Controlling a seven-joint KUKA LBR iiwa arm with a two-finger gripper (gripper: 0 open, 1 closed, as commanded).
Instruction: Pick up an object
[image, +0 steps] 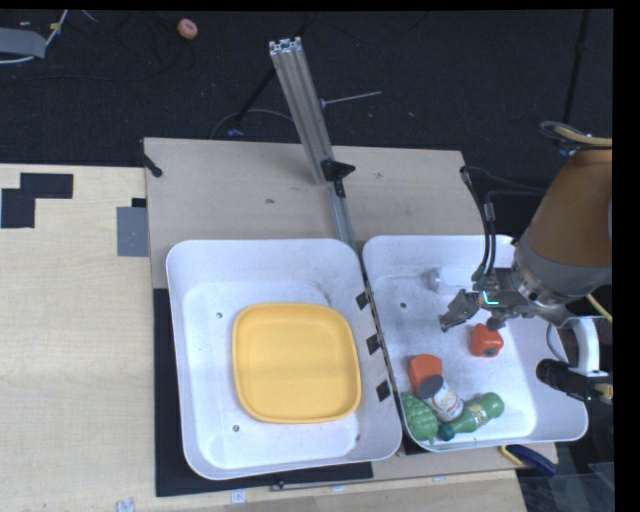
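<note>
Above the right bin (560, 425), the arm's gripper (478, 308) hangs low over the white floor, its dark fingers spread apart with nothing between them. Just beside the fingers, toward the near side, lies a small red-orange pepper-like toy (486, 340), the closest candidate for the pick; whether a fingertip touches it cannot be told at this angle. A small pale object (435, 278) lies on the floor of the same bin, toward the far side of the gripper. Further toward the near edge of that bin lies a cluster: an orange block with a dark end (425, 371), a small bottle with a pale label (446, 401) and a green vegetable-shaped toy (470, 414), all pressed close together. The left bin (200, 270) carries a yellow square plate (296, 361), well apart from the gripper.

By the look of it, the task stands at the approach: the fingers are down at object height yet have closed on nothing. The next move seems to call for shifting slightly toward the red-orange toy so that it sits squarely between the fingers, then closing and lifting straight up. The toy's rounded form could let it roll or squirt aside if caught off-centre.
</note>
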